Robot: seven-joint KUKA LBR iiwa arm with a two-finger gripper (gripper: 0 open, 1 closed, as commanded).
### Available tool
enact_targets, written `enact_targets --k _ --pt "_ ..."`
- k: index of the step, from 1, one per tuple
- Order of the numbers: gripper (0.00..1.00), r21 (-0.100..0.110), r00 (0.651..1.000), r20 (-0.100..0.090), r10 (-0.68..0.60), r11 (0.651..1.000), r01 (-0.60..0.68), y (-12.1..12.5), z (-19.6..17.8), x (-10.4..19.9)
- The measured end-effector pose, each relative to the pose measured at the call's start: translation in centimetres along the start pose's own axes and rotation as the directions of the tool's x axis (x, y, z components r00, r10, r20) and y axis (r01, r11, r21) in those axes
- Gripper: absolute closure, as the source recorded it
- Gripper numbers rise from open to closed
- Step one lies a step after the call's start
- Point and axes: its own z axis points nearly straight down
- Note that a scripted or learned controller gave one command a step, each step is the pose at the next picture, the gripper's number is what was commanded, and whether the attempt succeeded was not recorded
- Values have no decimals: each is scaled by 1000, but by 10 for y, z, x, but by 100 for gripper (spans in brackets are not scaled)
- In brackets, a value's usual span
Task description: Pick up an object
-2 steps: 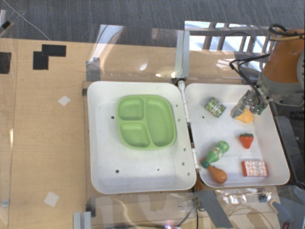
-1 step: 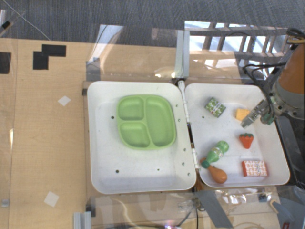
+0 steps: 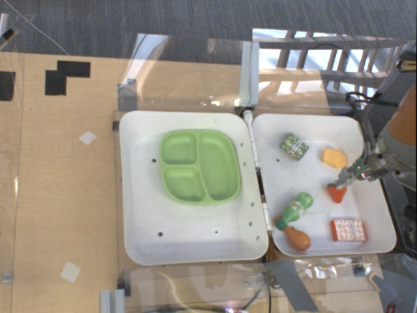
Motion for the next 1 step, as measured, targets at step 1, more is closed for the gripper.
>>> enact_targets --k 1 --pt "100 0 958 0 -286 958 286 -15 32 14"
